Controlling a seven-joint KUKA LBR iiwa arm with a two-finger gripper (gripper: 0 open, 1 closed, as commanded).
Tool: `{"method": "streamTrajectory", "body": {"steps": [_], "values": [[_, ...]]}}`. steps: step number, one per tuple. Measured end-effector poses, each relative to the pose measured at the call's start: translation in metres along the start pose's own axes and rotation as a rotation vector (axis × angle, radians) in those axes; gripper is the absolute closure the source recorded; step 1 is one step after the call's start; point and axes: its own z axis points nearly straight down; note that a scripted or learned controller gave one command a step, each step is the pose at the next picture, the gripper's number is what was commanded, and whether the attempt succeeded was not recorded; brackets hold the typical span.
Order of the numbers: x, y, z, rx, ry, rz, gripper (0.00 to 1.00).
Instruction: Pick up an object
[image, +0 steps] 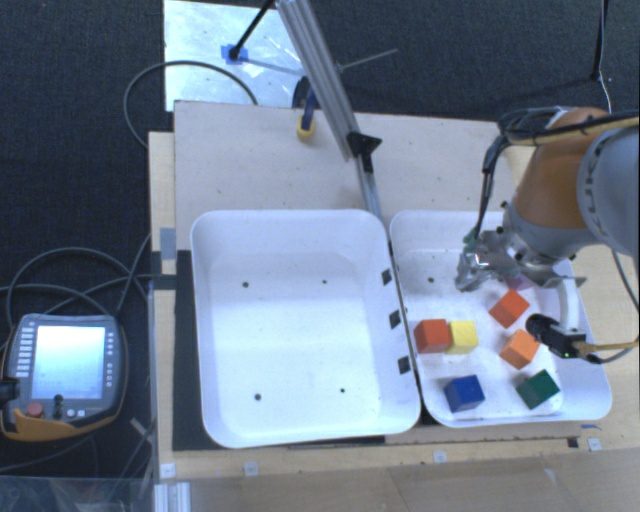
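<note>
Because the arm (575, 185) reaches in from the right and bends down over the right bin (430, 235), we read its posture as an approach to the loose blocks gathered there. Our hand (478, 268) hangs over the bin's upper left part, on bare white floor, well apart from the nearest block; we cannot tell whether it stands wide or narrow, since the metal wrist housing hides that from above. We see nothing held in it.

Candidates for picking all lie in the lower half of that bin. We count an orange-red cube (433, 335) touching a yellow cube (463, 335), a blue cube (464, 392) just below them, a green cube (539, 387) near the lower right corner, and two more orange cubes, one (510, 307) closer to the hand and one (520, 349) below it. They look like small painted wooden or plastic blocks, matte, sharp-edged and set at differing angles, which we judge favours a two-sided pinch if the hand squares up to a face.

Both bins are shallow, glossy white trays with rounded corners and low walls; the left bin (215, 250) carries only a few dark specks. They sit side by side on a pale speckled surface (430, 160). A teach pendant (62, 375) lies on the dark carpet to the left. We judge the grasp not yet begun.
</note>
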Motion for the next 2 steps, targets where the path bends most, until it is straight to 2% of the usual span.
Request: {"method": "streamTrajectory", "body": {"steps": [1,2], "values": [[0.000,0.012,-0.060,-0.001,0.000,-0.001,1.00],[-0.001,0.013,-0.070,0.005,0.001,0.000,1.00]]}}
